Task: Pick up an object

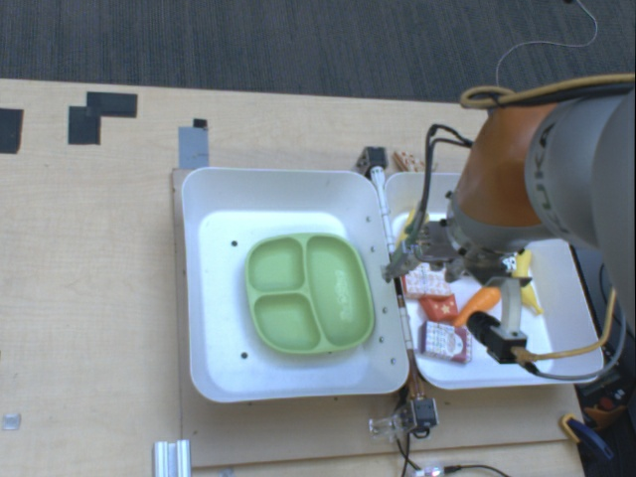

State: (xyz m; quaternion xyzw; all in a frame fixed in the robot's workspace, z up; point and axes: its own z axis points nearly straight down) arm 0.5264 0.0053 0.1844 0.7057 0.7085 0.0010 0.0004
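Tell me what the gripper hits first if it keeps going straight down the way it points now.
Probably the red-and-white packet in the right bin: the gripper points down over that bin's left side, just above it. Depth is unclear, so this is a guess.

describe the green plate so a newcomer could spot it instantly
Find the two white bins side by side; take the left bin, away from the arm. The green plate lies flat at its middle, a rounded tray split into three compartments. The small red, orange and yellow items sit in the right bin.
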